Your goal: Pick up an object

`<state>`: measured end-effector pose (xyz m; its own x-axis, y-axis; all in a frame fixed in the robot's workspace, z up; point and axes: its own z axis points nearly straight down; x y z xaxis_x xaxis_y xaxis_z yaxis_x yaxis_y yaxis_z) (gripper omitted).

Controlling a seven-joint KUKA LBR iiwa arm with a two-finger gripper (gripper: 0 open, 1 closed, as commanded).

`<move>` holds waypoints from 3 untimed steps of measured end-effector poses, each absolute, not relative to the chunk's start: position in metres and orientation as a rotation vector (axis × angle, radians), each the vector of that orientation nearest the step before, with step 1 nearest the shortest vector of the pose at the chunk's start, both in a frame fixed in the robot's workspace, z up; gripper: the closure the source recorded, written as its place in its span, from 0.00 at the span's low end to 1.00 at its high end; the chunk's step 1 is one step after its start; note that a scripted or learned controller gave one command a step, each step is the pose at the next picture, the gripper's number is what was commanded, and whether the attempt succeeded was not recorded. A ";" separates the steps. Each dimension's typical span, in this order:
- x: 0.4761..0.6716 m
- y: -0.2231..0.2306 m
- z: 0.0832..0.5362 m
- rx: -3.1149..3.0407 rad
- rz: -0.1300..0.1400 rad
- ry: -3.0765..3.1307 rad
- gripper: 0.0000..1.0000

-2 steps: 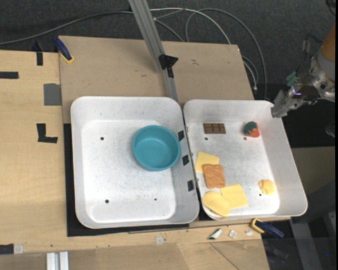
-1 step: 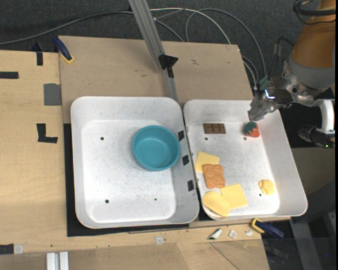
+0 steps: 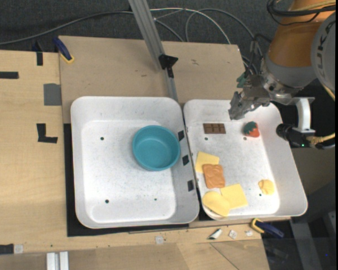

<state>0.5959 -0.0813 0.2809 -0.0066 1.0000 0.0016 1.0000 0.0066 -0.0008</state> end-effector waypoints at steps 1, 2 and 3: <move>0.589 -0.028 0.263 -2.212 0.002 -2.226 1.00; 0.586 0.024 0.263 -2.213 0.001 -2.227 1.00; 0.596 0.076 0.241 -2.212 0.004 -2.227 1.00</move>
